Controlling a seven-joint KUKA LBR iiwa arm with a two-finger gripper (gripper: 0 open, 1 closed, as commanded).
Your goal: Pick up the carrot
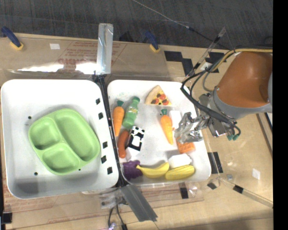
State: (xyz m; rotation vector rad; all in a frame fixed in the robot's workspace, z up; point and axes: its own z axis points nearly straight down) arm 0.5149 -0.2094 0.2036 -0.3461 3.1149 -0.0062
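The carrot [167,126] lies in the right bin [149,86], just to the left of the fingers [187,128], its orange body running lengthwise with the green top at the far end. The fingers hang low over the bin's right side, beside the carrot rather than around it; nothing sits between them, and whether they are spread or pressed together I cannot tell from this slanted view. Just below the fingers lies a small orange piece [186,147], and further left of them a second, longer carrot [118,119] rests along the bin's left wall next to a green bottle [131,112].

Judging from this, the step in hand is the approach: the fingers are down near the target but not yet placed on it. The next move calls for a short shift to the left so the fingers straddle the carrot's narrow body across its width, then a close. The orange piece nearby could get caught instead.
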